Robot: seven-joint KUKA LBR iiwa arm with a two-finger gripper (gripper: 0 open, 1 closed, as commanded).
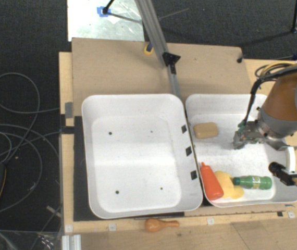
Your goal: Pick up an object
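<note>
Camera view, gripper (240,137) low in right bin (226,104), finger state can't tell, arm cut off at rt edge

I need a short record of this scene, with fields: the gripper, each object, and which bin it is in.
gripper: over the right bin, nothing visible between its fingers
tan block: right bin, near its left wall
orange bottle: right bin, front left corner
yellow object: right bin, beside the orange bottle
green bottle: right bin, lying along the front
</note>
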